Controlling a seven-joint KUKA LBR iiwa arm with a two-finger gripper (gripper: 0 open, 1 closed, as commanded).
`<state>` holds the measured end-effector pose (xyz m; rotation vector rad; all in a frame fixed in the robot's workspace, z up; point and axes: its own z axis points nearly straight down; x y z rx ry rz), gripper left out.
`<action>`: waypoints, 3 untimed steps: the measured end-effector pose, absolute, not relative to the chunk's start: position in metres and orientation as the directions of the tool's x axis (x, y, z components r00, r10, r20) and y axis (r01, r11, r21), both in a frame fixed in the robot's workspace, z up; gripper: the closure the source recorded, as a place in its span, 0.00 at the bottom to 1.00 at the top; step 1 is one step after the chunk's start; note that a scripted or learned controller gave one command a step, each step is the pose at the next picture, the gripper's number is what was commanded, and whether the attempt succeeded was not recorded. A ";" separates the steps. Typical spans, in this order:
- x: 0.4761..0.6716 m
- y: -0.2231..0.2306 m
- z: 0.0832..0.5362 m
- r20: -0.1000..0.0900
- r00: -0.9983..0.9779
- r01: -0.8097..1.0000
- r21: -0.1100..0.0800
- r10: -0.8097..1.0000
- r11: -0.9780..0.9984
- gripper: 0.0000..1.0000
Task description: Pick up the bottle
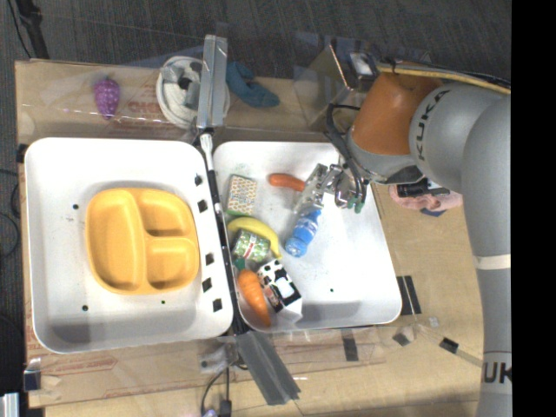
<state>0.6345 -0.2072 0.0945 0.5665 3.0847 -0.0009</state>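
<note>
One bottle lies just below the claw, its neck slanting up toward it; claw's grip unreadable.

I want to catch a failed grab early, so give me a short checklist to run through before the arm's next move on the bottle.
1. Bottle in reach: ok. The bottle lies in the right bin, blue end toward the banana.
2. Hand over target: ok. The hand sits at the bottle's upper end.
3. Bottle between the fingers: cannot tell.
4. Room around the bottle: ok. The sausage and banana lie apart from it.
5. Bottle off the bin floor: not ok. It appears to rest on the bin.
6. Left bin untouched: ok. The yellow tray sits alone there.
</note>
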 end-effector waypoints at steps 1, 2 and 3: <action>0.621 -0.180 0.231 -0.003 -0.810 0.586 0.000 0.586 0.810 1.00; 0.621 -0.180 0.231 -0.002 -0.810 0.586 0.000 0.586 0.810 0.00; 0.633 -0.207 0.108 -0.003 -0.860 0.511 0.001 0.511 0.860 0.00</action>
